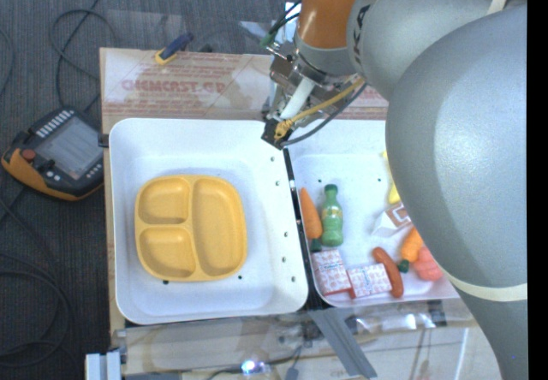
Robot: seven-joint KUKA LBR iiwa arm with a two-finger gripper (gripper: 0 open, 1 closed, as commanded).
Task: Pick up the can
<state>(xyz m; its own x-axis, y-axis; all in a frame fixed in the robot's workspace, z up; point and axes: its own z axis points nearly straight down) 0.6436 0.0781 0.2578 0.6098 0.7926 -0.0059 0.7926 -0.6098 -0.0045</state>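
Two small red-and-white labelled items (330,272) (370,281) lie side by side at the near edge of the right bin (342,166); either could be the can, and I cannot tell which. My gripper (288,106) hangs at the far edge of the bins, above the divider between them. It is well apart from both items, with nothing seen in it. The large grey arm covers the right part of the right bin.
Beside the labelled items, the right bin holds a carrot (310,214), a green bottle (331,216), a red sausage (390,271) and orange pieces (415,247). A yellow divided plate (191,227) lies in the left bin (124,198). A teach pendant (56,153) sits on the floor at left.
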